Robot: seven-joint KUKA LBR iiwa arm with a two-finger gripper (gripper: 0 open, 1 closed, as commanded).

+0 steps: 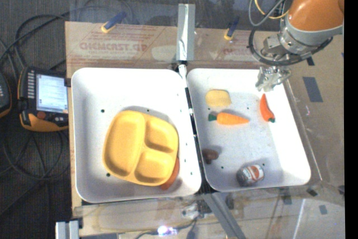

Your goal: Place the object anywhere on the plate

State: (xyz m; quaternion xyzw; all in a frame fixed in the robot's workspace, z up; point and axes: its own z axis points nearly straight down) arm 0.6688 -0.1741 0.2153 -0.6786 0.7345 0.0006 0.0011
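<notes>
A yellow divided plate [142, 147] lies in the left bin [89, 87], with a red-orange thing [173, 174] peeking out from under its right edge. The right bin [296, 159] holds a yellow block [218, 98], an orange carrot [231, 118], a red chili [266, 108], a small brown piece [211, 155] and a tin can [250, 174] on its side. My gripper [271, 80] hangs over the right bin's far right corner, just above the chili. It is open and there is nothing between its fingers.
The bins meet at a raised rim [190, 120] down the middle. A handheld controller [45, 99] and cables lie left of the bench. The grey and orange arm [313, 3] comes in from the upper right.
</notes>
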